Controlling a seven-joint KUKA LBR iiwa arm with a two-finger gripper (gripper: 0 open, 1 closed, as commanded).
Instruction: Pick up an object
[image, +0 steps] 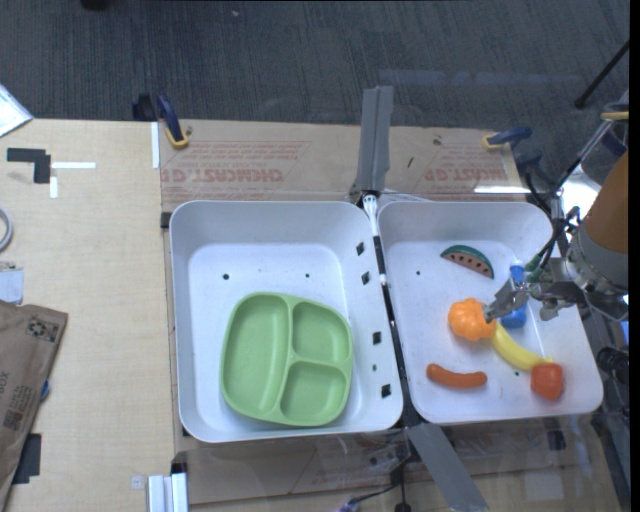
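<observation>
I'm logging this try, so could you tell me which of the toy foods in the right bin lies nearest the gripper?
The orange fruit, right at the gripper. The banana, sausage, tomato and watermelon slice lie farther off.

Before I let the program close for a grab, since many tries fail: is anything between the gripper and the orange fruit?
Nothing visible. The gripper sits right at the orange fruit's right edge, with a blue object just behind its tip and the banana below it, neither between the two.
</observation>
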